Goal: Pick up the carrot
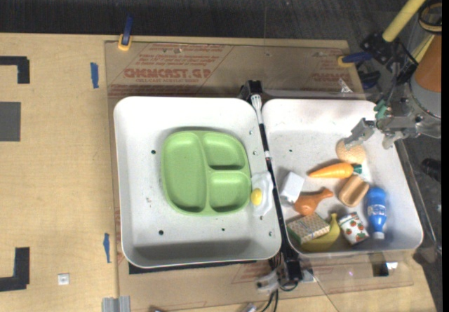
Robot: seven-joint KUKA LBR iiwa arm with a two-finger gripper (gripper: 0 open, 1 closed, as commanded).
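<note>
The orange carrot (331,170) lies on its side in the right bin (309,125), pointing left, among other toy food. My gripper (374,135) hangs over the bin's right part, up and to the right of the carrot and apart from it. Its fingers (360,129) are spread open with nothing between them. A beige pastry-like piece (352,153) lies just below the gripper, touching the carrot's thick end.
Around the carrot lie a white cube (292,184), an orange drumstick shape (313,200), a bread roll (353,191), a blue bottle (377,212), a banana (327,237) and a sandwich piece (307,226). The left bin (140,128) holds a green divided plate (207,170).
</note>
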